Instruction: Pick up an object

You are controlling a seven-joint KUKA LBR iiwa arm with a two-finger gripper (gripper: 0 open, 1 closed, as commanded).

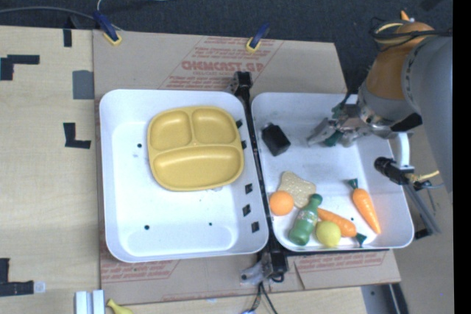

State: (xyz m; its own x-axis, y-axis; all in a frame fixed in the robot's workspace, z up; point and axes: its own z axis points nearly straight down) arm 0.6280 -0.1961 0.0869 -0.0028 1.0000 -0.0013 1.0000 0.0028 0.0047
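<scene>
Toy food crowds the right bin's [383, 239] near edge — green bottle [303, 220], lemon [328, 233], orange [281, 203], two carrots [366, 209] — while the gripper [329, 131], whose grip I cannot tell, hovers over bare floor near a black block [275, 138], so the approach seems underway, needing descent onto a target.

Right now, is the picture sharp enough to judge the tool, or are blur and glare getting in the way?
Camera view: lighting even, with soft shadows; the right bin is bright white but not washed out. The carrot, green bottle and yellow tray read crisply. The tool is small and slightly smeared, so its finger state is unclear. The arm at the right edge is soft.
</scene>
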